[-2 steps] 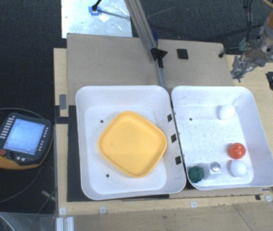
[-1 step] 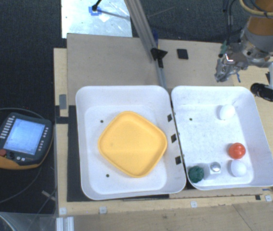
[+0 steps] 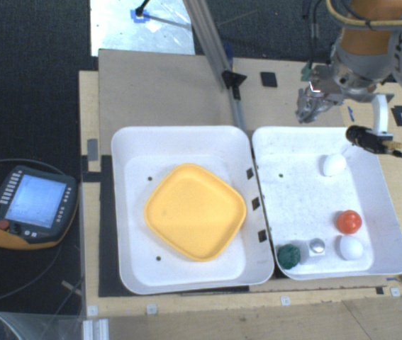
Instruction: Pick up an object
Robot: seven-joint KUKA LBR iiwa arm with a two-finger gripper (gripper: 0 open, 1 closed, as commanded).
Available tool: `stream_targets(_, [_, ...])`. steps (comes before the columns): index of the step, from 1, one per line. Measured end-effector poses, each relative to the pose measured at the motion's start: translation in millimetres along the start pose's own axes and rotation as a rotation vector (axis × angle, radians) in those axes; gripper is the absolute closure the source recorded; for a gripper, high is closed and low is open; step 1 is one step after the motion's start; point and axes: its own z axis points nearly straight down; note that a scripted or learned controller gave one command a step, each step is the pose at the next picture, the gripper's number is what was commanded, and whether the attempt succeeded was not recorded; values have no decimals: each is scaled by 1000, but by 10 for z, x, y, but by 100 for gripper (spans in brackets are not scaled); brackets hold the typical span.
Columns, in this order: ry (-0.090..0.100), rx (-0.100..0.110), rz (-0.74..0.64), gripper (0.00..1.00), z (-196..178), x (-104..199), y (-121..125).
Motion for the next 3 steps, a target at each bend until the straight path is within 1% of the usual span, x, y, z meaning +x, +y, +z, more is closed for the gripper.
stream_targets(1, [0, 1, 1, 100, 143, 448, -50])
stream_targets(2, [0, 0, 0, 100, 98, 958, -148])
stream_targets(3, [0, 1, 0, 100, 115, 1439, -313])
